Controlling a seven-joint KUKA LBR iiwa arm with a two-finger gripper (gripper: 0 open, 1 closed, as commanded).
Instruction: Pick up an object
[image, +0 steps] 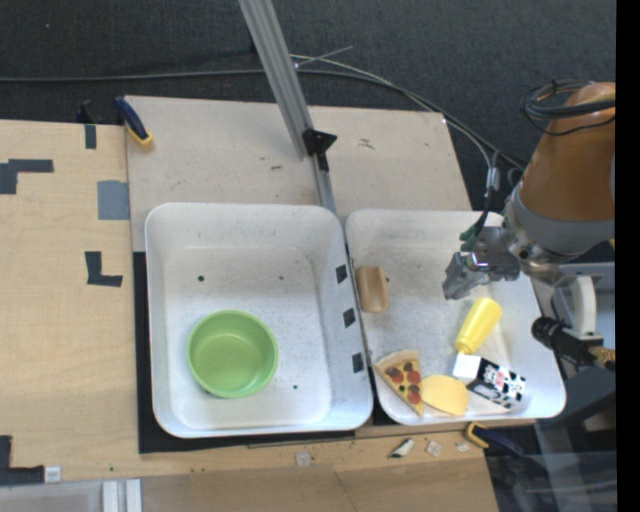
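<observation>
Seen from above at a slant, two shallow white bins are set side by side on a light wooden desk (60, 300). The left bin (165, 240) is occupied by a green bowl (232, 352), which stands upright toward its near left part. In the right bin (420, 235), a small tan block (372, 288) is seen lying just beside the wall shared with the left bin. Along the near edge of the right bin, a toy pizza slice (402, 378) is found touching a yellow wedge (445, 394), and just to the right of these a black-and-white patterned item (495, 382) is placed. A yellow bottle (478, 324) is tilted above that patterned item, its lower end close to it. The grey arm with its orange band (570, 160) is extended in from the right, and the end effector (462, 275) is positioned over the right bin, just above and to the left of the yellow bottle's upper end. Whether it is open or closed cannot be told, and nothing is seen gripped in it. A slanted metal post (285, 85) is seen rising behind the bins, and a blue-and-yellow clamp (132, 120) is fixed at the far left corner of the board.
</observation>
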